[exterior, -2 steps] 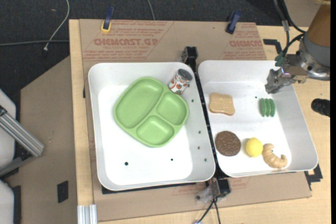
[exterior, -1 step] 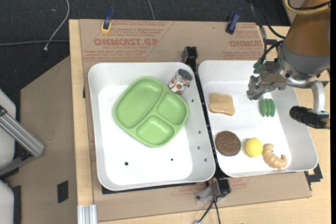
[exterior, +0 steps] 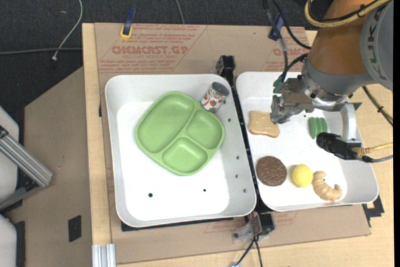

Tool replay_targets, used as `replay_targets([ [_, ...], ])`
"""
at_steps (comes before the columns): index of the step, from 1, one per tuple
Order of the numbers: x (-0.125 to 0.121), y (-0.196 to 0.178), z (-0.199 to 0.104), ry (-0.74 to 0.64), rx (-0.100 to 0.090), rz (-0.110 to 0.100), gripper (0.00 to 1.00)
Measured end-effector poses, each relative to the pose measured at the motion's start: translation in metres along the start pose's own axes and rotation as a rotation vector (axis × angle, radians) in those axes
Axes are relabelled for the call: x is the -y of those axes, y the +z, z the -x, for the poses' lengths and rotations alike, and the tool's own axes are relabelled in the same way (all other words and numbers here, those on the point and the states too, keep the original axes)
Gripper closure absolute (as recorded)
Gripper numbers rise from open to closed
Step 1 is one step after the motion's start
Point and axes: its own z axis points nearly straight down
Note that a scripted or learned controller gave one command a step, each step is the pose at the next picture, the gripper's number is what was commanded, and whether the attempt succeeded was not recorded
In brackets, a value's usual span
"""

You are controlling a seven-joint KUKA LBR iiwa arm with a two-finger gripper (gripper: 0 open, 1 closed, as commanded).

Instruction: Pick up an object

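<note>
The bench (exterior: 94, 134) carries two white bins side by side. The arm (exterior: 340, 40) is seen over the right bin (exterior: 359, 191), with the jaws (exterior: 281, 110) just above the upper edge of the toast (exterior: 263, 124); whether they are released or clenched cannot be told.

The left bin (exterior: 125, 197) holds a green tray (exterior: 180, 133) with three compartments, lying flat, and a small can (exterior: 214, 97) tilted at the tray's upper right corner.

The right bin holds, besides the toast near its left wall, a green piece (exterior: 317, 127) to the right of the jaws, a brown disc (exterior: 272, 171), a yellow ball (exterior: 302, 176) just beside it, and a tan croissant (exterior: 327, 187) at the lower right.

The toast is judged the nearest candidate. It is expected to be light, stiff and thin; being flat, it is best taken across its narrow width at the edges. Slipping off the smooth rim is the likely fault.
</note>
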Motion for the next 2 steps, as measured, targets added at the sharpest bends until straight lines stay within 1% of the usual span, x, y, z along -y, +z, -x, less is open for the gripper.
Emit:
replay_targets([
  [1,0.005,-0.002,-0.064,-0.002,0.000,0.001,1.00],
  [2,0.022,0.006,-0.121,0.000,0.001,-0.001,1.00],
])
